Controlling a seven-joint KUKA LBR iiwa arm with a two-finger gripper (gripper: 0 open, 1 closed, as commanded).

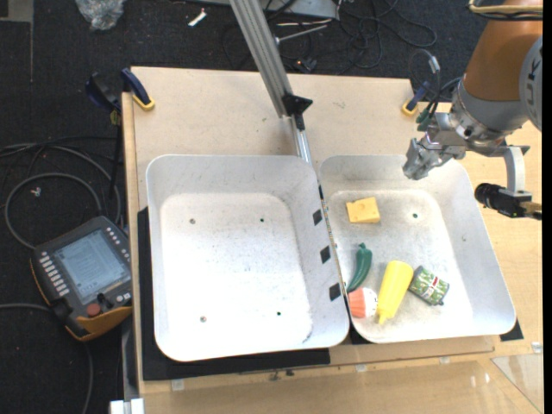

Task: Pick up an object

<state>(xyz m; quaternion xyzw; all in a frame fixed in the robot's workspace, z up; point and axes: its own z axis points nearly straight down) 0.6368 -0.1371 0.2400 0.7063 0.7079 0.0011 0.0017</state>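
In the right bin (470, 222) lie a yellow block (363, 210), a green pepper-shaped piece (359, 266), a yellow corn-like piece (393, 289), a small green can (429, 285) and a red and white piece (362, 301). My gripper (417, 161) hangs over the bin's far edge, up and to the right of the yellow block and well apart from every object. Nothing is between its fingers.
The left bin (172, 179) sits beside the right one, with a slanted metal pole (263, 50) rising behind them. Yellow clamps (138, 93) hold the bench's far corners. A teach pendant (82, 270) lies on the floor at left.
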